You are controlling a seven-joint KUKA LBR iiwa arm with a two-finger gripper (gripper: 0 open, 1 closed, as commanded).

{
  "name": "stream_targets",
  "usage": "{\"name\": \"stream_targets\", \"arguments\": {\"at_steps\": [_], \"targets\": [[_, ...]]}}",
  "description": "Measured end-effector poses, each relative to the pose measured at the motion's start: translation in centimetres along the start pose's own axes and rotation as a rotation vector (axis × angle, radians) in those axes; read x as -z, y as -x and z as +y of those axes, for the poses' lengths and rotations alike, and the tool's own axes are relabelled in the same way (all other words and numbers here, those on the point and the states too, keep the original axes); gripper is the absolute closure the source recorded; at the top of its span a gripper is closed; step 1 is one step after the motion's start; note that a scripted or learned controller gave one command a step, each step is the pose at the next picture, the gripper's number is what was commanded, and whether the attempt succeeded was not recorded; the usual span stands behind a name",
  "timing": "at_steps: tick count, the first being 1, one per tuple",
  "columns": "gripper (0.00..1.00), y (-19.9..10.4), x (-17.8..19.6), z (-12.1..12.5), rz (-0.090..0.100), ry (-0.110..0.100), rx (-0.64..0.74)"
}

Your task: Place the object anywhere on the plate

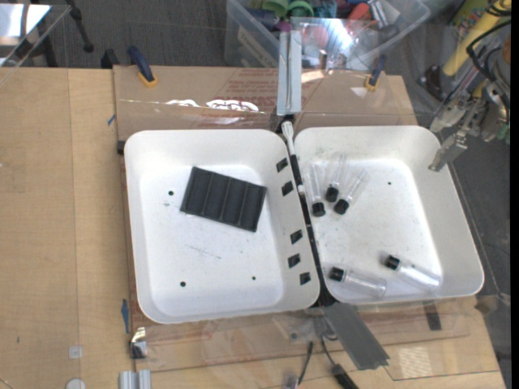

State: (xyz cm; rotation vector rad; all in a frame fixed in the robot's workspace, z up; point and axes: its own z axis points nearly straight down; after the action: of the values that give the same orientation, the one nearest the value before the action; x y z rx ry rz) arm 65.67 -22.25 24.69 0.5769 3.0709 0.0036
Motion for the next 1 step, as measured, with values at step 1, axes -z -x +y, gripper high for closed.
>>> {"name": "stream_targets", "arguments": {"at_steps": [1], "targets": [[1.0,0.17,1.18,0.07,-0.009,0.003,-0.002]]}}
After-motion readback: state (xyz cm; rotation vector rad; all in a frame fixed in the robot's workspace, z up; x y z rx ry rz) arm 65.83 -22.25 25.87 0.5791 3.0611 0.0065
